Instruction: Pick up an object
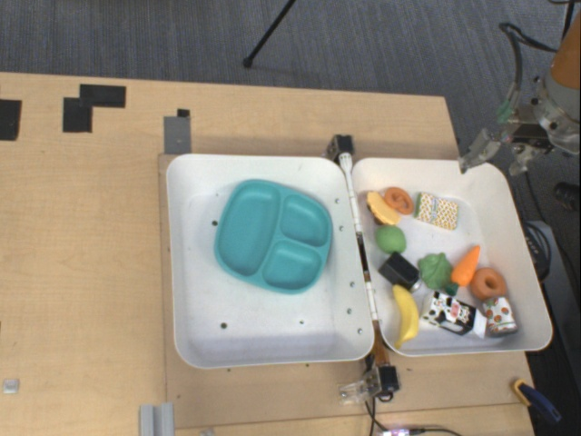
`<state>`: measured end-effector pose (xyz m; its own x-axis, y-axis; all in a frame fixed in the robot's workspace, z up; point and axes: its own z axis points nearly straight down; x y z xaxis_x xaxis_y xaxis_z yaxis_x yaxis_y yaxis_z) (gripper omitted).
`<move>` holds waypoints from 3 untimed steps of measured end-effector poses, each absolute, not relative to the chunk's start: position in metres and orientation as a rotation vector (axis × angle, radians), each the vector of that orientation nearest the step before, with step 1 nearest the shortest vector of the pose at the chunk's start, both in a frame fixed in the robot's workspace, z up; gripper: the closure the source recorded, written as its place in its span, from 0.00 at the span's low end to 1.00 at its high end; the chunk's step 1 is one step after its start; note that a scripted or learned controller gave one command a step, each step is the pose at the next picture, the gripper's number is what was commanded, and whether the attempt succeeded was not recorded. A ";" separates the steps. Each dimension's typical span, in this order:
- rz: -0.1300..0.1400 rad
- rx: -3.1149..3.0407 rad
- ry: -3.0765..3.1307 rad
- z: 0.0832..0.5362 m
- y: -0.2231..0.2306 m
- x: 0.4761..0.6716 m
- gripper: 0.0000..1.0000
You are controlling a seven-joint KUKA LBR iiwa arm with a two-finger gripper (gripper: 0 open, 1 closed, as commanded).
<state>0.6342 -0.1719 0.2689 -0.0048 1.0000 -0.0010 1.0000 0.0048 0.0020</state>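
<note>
- Camera view: two white bins sit side by side on a wooden bench; the left bin (195, 334) and the right bin (526, 243) touch along the middle
- The left bin has one teal plate (272, 234) with three sections, lying flat near the middle
- The right bin has about ten small toys, packed close together
- One yellow banana (406, 314) lies near the bottom left of that bin, beside a black block (398, 270)
- One green ball (391, 239) sits above the black block
- One orange carrot (467, 264) leans next to a green leafy toy (435, 269)
- One brown donut (489, 283) sits by the right wall
- One patterned card (437, 211) lies near the top, next to an orange and yellow toy (390, 203) that is hard to make out
- Two spotted toys sit at the bottom right; what they are is not clear
- The gripper (499, 148) hangs just outside the top right corner of the right bin, with nothing between its fingers
- Its fingers look spread apart
- The arm is cut off at the right edge
</note>
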 end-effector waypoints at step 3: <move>0.003 2.216 2.222 0.086 -0.180 0.627 0.00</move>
<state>0.6268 -0.1800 0.0858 -0.0027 1.0000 -0.0009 1.0000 0.0027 0.0040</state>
